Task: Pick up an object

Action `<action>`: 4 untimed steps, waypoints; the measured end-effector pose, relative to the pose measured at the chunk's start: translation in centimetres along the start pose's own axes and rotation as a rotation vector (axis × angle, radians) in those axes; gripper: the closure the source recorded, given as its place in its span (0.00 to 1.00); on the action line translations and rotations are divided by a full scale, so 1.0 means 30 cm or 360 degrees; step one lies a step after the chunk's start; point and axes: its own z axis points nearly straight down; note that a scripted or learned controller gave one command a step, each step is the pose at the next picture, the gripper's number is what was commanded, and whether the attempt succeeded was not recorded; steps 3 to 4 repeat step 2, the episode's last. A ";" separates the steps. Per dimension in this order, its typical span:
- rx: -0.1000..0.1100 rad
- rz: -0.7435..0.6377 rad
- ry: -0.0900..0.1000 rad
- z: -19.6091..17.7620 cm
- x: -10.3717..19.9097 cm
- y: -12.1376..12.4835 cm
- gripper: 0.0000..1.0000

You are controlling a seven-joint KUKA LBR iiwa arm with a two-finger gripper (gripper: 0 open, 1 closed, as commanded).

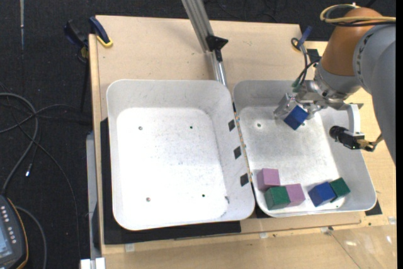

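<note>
Wooden bench [164,53], two white bins; gripper [295,111] clamped on blue cube [295,117] above right bin [302,142], other cubes along its near edge.

The left bin [167,154] has a bare floor, open to reach everywhere. In the right bin [302,142], the middle floor lies free; blocks crowd its 6 o'clock edge: a pink cube [269,177], green cube [276,197], purple cube [295,193], blue cube [321,193] and dark green cube [340,187]. The arm [352,53] occupies 1 o'clock.
</note>
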 end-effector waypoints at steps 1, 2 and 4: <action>-0.0008 0.0001 -0.0006 -0.037 -0.008 0.005 1.00; -0.0006 -0.0001 -0.0006 -0.035 -0.007 0.004 0.00; -0.0006 -0.0001 -0.0006 -0.035 -0.007 0.004 0.00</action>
